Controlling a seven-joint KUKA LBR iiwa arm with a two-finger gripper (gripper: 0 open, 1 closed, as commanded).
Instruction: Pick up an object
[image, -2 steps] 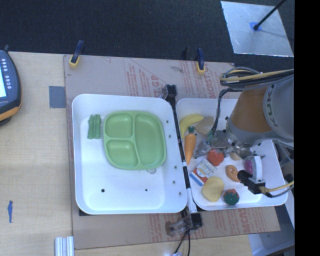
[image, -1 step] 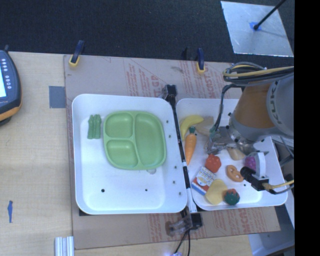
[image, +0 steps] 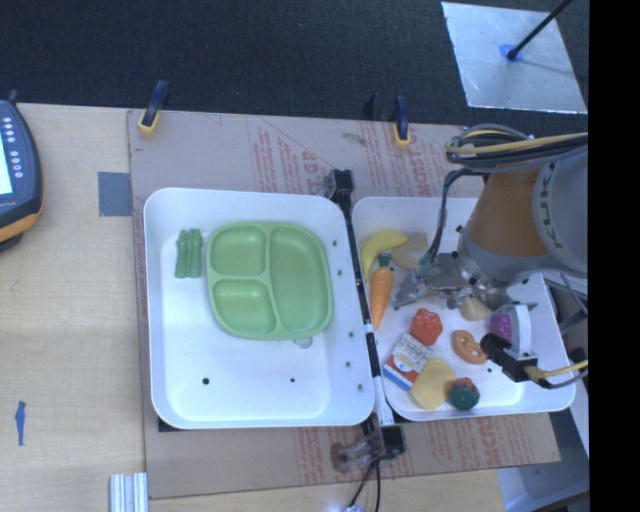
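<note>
We see a pale wooden surface (image: 70, 330) with a cardboard sheet (image: 290, 150) clamped on it, and on that sheet two shallow white bins side by side. The left bin (image: 250, 395) holds a green divided plate (image: 270, 278), and just left of the plate a green bundle of toy beans (image: 188, 253) lies with its long axis running up and down the view.

The right bin (image: 545, 400) is partly covered by the grey and orange arm (image: 520, 215), which is cut off at the right and hides the bin's upper right part. The gripper (image: 425, 283) reaches toward the bin's left side; its metal parts blur together, so we cannot tell how the jaws stand or whether they have hold of anything.

The toy carrot (image: 381, 291) lies along the bin's left wall, long axis nearly upright in the view, green top up and tip down, touching or just beside the gripper. A yellow banana (image: 380, 243) curves just above it, partly hidden behind the gripper. Below sit a red fruit (image: 426, 326), a small printed packet (image: 404, 359), a pale yellow piece (image: 432, 383), a red and green strawberry-like toy (image: 462, 394), a brown pastry-like piece (image: 466, 346) and a purple item (image: 501, 325), half hidden by the arm's fittings.
</note>
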